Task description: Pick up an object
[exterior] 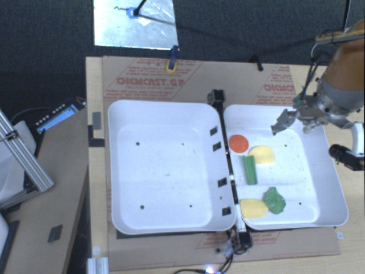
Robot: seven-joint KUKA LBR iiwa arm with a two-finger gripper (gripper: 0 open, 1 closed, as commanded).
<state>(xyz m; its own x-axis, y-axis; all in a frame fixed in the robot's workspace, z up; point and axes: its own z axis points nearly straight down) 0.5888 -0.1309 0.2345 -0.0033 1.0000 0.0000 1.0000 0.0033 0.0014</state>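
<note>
A cardboard sheet [148, 76] under the bins bears red print, repeated and seen upside down; it seems to read "CHEMCAST GP", though the letters are blurred. A yellow clip [171, 66] sits at the sheet's far edge, below a shiny foil square [135, 14].

The left bin [165, 164] has only small dark marks on its floor. Black clips [222, 181] run down the seam between the bins.

In the right bin [302, 170], an orange disc [238, 143] lies nearest the seam, with a green stick [250, 169] just beside a yellow lump [262, 154]. Nearer the front lie a second yellow piece [254, 208] and a green leafy piece [275, 200], touching.

The gripper [293, 121] hangs over the bin's far right part, apart from all the objects, grasping nothing; I cannot tell how its fingers are set.
</note>
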